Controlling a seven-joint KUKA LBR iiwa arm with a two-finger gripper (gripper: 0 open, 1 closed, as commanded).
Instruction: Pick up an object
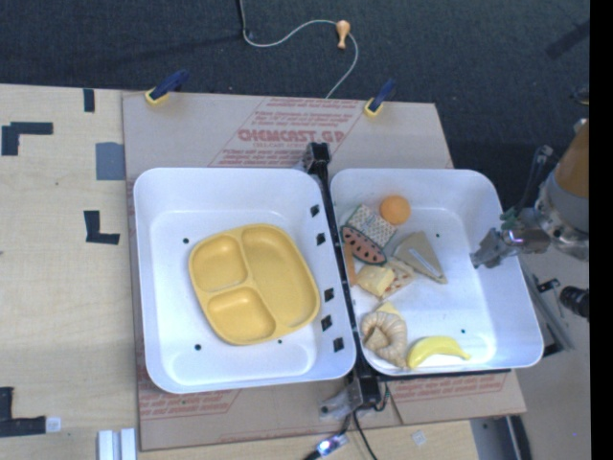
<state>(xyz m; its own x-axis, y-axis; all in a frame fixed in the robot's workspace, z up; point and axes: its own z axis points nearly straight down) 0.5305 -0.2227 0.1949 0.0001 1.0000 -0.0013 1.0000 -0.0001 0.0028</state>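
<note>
No target is picked yet, so your candidates are the toys in the right bin point(484, 195), all left of the pincer point(490, 247), which sits at that bin's right rim with nothing between its tips; I can't tell how wide it stands.

Nearest is the grey wedge point(421, 255), flat and smooth, likely to slip or pinch thin. Past it, the orange ball point(394, 209) is round and would roll off a bad close. The watermelon slice point(364, 245), checkered block point(370, 224) and pale chunk point(375, 280) touch each other, so you risk grabbing two or shoving the pile. The croissant point(385, 333), lumpy, and the glossy curved banana point(438, 352) lie lower left, close to the front wall, so watch for collision.

Farther left, the yellow divided plate point(254, 282) looks like hard plastic and lies in the left bin point(158, 257).
</note>
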